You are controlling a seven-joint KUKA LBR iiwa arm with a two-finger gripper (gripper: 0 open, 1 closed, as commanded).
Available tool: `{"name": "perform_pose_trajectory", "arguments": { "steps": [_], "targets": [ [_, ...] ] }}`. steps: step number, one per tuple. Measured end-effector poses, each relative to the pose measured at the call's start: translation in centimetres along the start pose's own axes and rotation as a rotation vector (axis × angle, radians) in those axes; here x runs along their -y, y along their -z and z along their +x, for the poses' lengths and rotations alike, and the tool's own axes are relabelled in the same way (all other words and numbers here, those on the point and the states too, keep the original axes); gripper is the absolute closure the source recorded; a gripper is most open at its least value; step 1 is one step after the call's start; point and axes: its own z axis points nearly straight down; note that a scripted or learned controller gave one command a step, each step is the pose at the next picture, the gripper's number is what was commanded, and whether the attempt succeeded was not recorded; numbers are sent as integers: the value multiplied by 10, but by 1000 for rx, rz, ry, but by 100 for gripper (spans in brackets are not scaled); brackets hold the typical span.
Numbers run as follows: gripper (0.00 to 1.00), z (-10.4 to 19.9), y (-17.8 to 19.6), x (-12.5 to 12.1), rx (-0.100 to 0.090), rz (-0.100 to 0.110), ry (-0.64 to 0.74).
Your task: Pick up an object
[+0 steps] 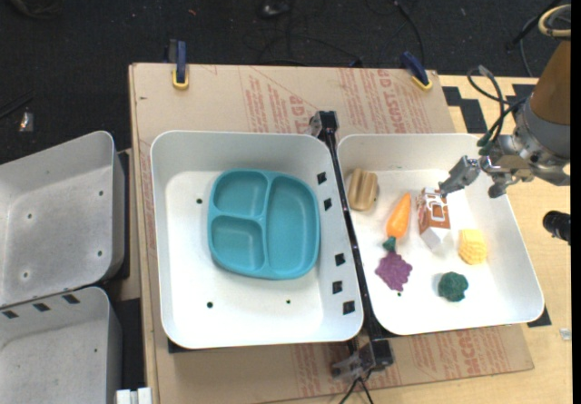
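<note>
- Carton, a small red-and-white box, stood in the right bin; it looked the likeliest pick, since the gripper hung just up and right of it.
- Around the carton: a carrot just left, corn just right and below, purple grapes down-left, broccoli below, and a tan bread piece further left near the divider.
- Well left of the carton, a teal plate lay in the left bin, apart from the toys.
- The gripper carried nothing, and nothing sat between its fingers; whether they were spread or closed could not be told, as they showed only as a thin grey shape pointing down-left.
- To do the step well, I judged the arm should centre over the carton, turn so the fingers straddle its narrow sides, and come straight down.
- The carrot and corn sat close, so a slanted approach risked nudging them or catching two things at once.
- The carton was light and smooth-sided; a grip low on its body would likely hold better than one at its top edge.
- Hard to make out: the carton's print, whether it stood upright or leaned, and the height of the gripper above the bin floor.
- The arm was cut off at the frame's right side, so its pose was unclear.
</note>
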Motion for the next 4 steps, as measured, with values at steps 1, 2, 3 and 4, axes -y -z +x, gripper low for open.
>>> {"name": "perform_pose_trajectory", "arguments": {
  "steps": [1,2,3,4],
  "targets": [
    [0,1,-63,4,-1,3,-2],
    [0,4,-106,4,-1,3,-2],
    [0,4,-139,4,0,0,-2],
    [100,4,-128,4,0,-1,-2]
  ]
}}
